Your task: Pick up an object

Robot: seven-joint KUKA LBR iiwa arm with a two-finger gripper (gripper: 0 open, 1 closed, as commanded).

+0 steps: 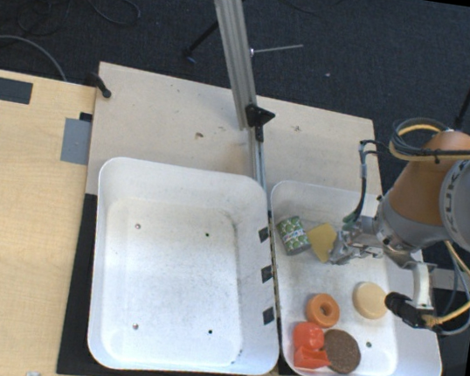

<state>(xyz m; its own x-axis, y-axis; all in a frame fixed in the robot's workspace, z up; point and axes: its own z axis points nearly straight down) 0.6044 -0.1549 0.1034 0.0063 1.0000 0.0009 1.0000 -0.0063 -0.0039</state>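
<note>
My hand point(345, 249) sat low in the right bin point(419, 367), just beside the yellow wedge point(323, 240); whether it was clenched or released on anything, I could not tell. The green block point(293, 234) lay touching the wedge's left side, near the bin's left wall. The donut point(323, 310), cream disc point(370, 301), red piece point(308, 345) and brown disc point(341, 351) lay nearer the front, while the left bin point(117, 208) sat alongside on the surface point(15, 236).
</note>
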